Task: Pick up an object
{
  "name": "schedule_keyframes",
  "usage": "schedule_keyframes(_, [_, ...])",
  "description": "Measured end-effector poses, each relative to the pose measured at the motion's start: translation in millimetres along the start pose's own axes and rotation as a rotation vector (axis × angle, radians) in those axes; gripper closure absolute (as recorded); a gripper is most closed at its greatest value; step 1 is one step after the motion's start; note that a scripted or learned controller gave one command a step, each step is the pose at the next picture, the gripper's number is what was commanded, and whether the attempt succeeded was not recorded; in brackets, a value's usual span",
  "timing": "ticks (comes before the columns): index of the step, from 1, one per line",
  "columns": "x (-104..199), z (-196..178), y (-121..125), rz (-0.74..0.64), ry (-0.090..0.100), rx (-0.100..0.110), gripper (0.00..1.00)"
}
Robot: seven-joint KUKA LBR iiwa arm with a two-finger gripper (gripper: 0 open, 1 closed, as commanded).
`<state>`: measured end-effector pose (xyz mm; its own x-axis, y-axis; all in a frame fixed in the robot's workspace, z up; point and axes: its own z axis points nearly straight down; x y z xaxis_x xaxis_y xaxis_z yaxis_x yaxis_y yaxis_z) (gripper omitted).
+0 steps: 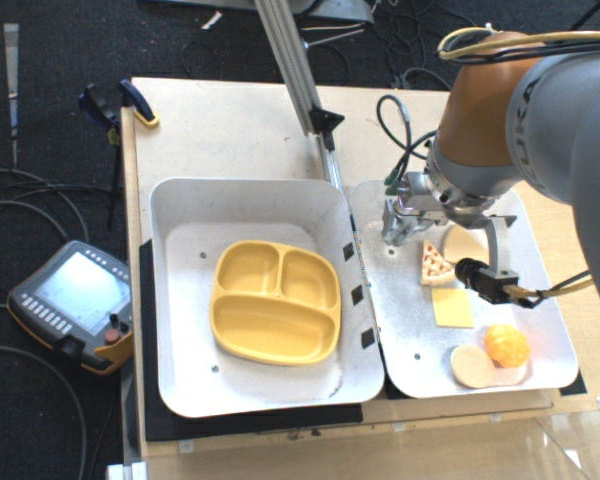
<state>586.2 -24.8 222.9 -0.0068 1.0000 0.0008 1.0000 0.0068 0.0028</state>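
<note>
Bench: a pale bench top (230,128) seen from above at a slant, bearing two shallow white bins side by side.
Left bin: the left bin (180,218) holds a yellow divided plate (276,301) with three sections, lying flat near its middle.
Right bin: the right bin (405,353) holds several small food-like pieces toward its right side.
Arm: the grey arm (570,118) with its orange band reaches in from the right and bends down over the far part of the right bin.
Gripper: the gripper (402,230) hangs low over the far left of the right bin, beside the wall between the bins; the fingers look to have nothing between them, though how wide they stand is hard to judge from this angle.
Pizza slice: a small pizza slice (435,262) lies just right of the gripper.
Cheese: a yellow square (452,307) lies just nearer than the slice.
Orange: an orange (506,346) sits at the near right, touching a tan round piece (471,367).
Floor: a handheld control pad (75,303) rests on the dark floor at left.
</note>
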Motion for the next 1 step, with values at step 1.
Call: schedule_keyframes(1, [54.3, 0.6, 20.7, -0.001, 0.001, 0.000, 1.00])
